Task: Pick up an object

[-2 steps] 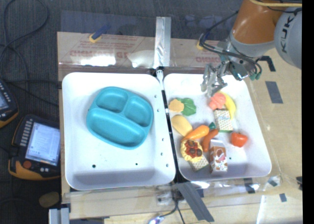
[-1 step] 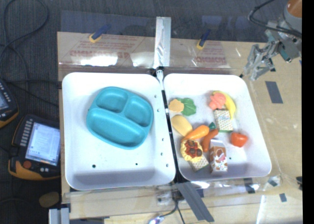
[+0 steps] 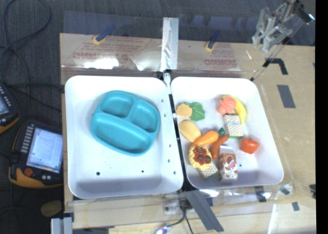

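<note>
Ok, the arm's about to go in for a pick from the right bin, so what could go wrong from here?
1. The toys in the right bin lie packed together: the carrot, pizza slice and small carton touch, so the pincer may nudge or snag a neighbour.
2. The tomato sits near the bin's right wall, leaving little room for a finger.

A blue divided plate (image 3: 125, 121) (three compartments) lies in the left bin (image 3: 77, 171) — slightly askew.
</note>
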